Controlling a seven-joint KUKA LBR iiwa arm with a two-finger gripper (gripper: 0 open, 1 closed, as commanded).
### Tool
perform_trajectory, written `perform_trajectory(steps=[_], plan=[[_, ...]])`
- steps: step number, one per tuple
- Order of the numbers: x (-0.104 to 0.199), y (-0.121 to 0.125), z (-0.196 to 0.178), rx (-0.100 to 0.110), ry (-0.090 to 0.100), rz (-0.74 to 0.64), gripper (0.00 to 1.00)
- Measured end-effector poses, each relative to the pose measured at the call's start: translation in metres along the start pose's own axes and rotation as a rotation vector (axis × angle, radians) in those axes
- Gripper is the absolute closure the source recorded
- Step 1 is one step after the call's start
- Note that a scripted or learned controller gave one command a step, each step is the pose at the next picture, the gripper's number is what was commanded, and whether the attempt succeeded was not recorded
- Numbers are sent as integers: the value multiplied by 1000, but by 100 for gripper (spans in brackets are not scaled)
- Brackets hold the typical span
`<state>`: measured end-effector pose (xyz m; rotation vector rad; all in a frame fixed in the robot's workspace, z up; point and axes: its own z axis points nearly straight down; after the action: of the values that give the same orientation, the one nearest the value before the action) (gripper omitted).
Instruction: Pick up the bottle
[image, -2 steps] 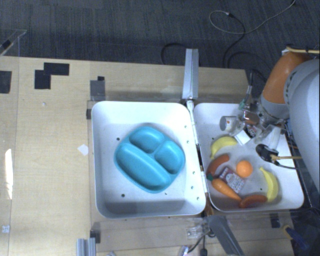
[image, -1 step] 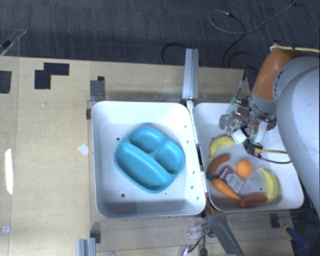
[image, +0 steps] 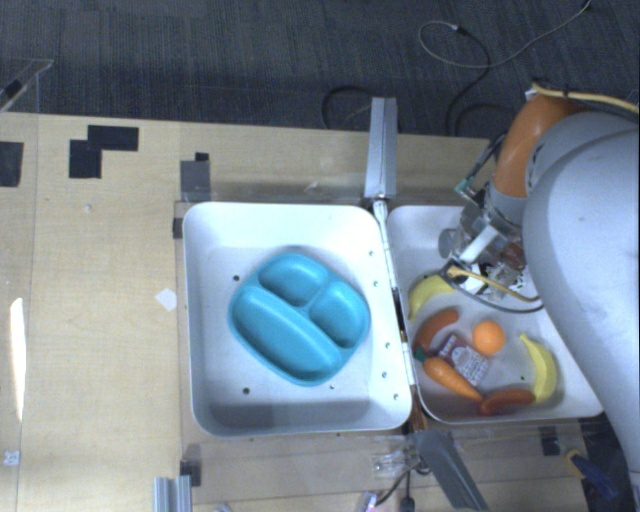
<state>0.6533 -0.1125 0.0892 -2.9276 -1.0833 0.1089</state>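
Note:
The bottle (image: 464, 358) is small, with a dark red and white label. It lies on its side in the right bin (image: 405, 235), between an orange ball (image: 488, 338) and a carrot (image: 451, 377). My gripper (image: 470, 256) hangs over the far part of that bin, above and behind a yellow-green banana (image: 431, 292). It is well apart from the bottle, which lies nearer the front. The arm's body hides the gripper's tips.
The right bin also holds a reddish sausage (image: 437, 326), a second sausage (image: 505, 401) and a yellow banana (image: 541, 366). A blue divided plate (image: 300, 316) sits in the left bin (image: 205, 300). The grey arm covers the right bin's right side.

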Motion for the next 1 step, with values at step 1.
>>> perform_trajectory(steps=[1], plan=[[-1,-1,-5,7,-8,-8,100]])
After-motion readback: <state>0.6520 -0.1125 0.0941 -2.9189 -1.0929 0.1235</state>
